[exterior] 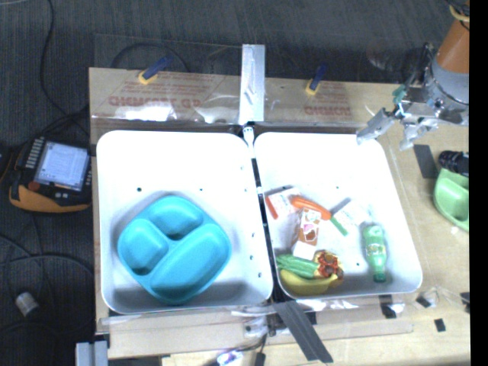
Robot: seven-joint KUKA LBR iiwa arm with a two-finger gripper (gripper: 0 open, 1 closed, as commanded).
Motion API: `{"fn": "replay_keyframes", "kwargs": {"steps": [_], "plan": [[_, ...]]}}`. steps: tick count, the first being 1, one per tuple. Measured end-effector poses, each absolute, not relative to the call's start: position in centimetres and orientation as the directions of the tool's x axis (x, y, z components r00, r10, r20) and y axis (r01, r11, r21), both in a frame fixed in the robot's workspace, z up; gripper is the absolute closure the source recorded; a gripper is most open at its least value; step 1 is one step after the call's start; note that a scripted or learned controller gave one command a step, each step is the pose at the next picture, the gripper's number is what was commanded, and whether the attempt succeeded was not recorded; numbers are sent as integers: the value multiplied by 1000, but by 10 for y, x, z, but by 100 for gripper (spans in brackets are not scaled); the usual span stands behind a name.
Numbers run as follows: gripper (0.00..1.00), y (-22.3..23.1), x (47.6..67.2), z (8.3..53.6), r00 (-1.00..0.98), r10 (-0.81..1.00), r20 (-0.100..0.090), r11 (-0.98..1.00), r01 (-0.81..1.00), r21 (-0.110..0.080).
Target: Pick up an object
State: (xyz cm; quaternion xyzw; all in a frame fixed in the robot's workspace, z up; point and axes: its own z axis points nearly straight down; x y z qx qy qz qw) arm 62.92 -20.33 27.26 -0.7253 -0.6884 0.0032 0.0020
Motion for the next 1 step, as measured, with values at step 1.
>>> {"fn": "replay_keyframes", "kwargs": {"steps": [1], "plan": [[0, -145, 584, 149, 101, 995, 1, -101, 995, -10]]}}
